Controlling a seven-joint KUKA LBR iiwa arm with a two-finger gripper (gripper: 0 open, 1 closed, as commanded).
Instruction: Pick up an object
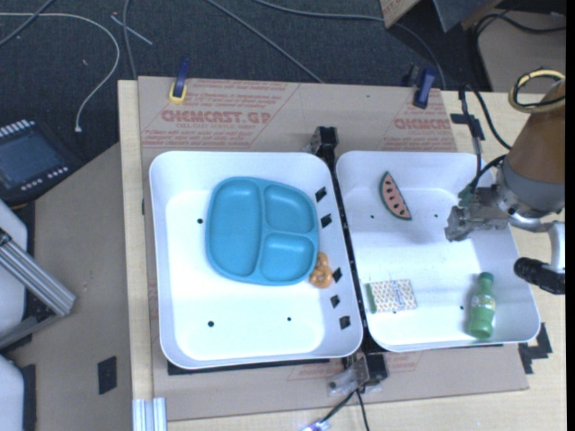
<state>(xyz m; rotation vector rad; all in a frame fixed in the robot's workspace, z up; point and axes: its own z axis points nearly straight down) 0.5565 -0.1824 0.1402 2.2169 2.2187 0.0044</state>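
The right bin holds a watermelon slice near its back, a green bottle at its front right, and a small patterned packet at its front left. My gripper hangs over the right side of this bin, to the right of the watermelon slice and above the bottle. Nothing shows between its fingers. The left bin holds a blue divided plate with a small orange-brown toy at its right rim.
A black divider with clips runs between the two bins. The arm's orange band enters from the right over the bench edge. Cables lie on the dark floor behind the bench.
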